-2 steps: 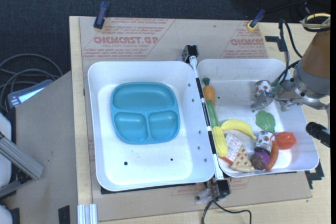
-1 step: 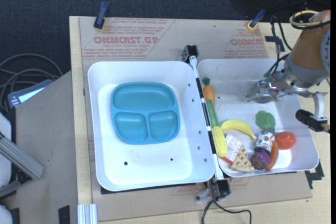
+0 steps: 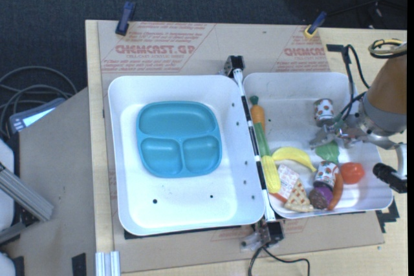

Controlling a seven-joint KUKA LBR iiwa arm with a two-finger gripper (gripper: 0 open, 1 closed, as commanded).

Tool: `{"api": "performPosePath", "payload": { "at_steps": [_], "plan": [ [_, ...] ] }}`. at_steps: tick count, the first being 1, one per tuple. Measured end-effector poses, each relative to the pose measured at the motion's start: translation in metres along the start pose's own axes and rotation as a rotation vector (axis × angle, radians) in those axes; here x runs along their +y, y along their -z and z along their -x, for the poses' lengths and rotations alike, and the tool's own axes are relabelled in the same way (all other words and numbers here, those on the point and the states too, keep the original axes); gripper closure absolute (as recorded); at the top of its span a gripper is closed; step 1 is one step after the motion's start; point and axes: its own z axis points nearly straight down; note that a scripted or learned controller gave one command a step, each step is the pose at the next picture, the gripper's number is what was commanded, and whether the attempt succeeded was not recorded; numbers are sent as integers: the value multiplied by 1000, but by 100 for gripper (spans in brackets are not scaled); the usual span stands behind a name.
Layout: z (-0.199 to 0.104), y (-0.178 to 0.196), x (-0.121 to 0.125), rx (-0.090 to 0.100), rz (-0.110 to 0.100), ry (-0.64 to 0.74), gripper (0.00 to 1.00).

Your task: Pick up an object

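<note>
Gripper (image 3: 325, 137): you find it low in the right bin (image 3: 291, 90), fingers too blurred to call apart or together. Directly beneath and touching: green toy (image 3: 328, 152). Just left: banana (image 3: 294, 158), long axis running left-right. Nearer you: tomato (image 3: 352, 172), small can (image 3: 327, 174). Farther back: second can (image 3: 323, 110). Left bin (image 3: 129, 158): blue tray (image 3: 179, 139).
</note>
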Motion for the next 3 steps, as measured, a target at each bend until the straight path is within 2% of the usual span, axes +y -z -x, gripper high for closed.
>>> {"api": "performPosePath", "payload": {
  "at_steps": [1,2,3],
  "plan": [
    [-2,1,32,-1,3,1,0],
    [-6,1,117,-1,2,2,0],
    [-6,12,118,-4,5,3,100]
  ]
}}
